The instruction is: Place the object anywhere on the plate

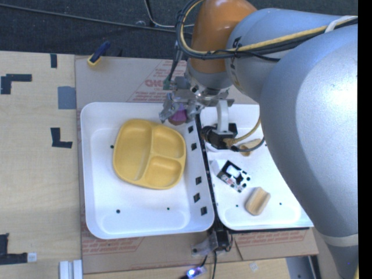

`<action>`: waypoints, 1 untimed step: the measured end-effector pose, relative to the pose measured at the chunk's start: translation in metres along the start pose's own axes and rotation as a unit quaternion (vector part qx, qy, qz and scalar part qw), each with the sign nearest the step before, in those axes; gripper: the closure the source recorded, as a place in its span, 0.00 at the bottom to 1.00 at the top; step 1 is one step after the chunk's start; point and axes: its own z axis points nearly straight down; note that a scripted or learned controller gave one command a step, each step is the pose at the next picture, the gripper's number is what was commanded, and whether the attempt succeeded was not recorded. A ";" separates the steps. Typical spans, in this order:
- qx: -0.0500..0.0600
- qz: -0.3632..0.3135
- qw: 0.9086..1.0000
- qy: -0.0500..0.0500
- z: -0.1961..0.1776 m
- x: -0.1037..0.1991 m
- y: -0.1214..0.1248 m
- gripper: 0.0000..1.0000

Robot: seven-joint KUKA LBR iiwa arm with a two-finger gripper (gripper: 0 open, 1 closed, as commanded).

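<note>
The small purple object [178, 116] is sitting just above the middle of the frame, right at the upper-right rim of the yellow plate [150, 153] and not yet on it. The gripper [175, 110] is hanging over that spot with its fingers [168, 107] pinching the purple object between their tips, as far as this slanted view is showing. Whether the object is hovering above the rim or brushing the bin wall, I cannot tell.

The plate is lying in the left bin [139, 222], its 3 compartments showing bare yellow, so nothing is resting on it. By that reading the pick is looking done and the carry is nearly over; what is remaining is a short move toward the lower left of the frame, a lowering over any 1 of the compartments, and a release.

Further out, the right bin [273, 217] is holding a black-and-white item [233, 176] and a tan piece [257, 201], both well apart from the plate. The 2 bins are sitting side by side on the pale surface [35, 167], and the grey arm [279, 51] is reaching in from the right of the frame.
</note>
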 end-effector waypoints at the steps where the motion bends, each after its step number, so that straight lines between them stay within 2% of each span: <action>1: 0.000 0.002 1.000 -0.001 0.000 -0.003 0.000 0.00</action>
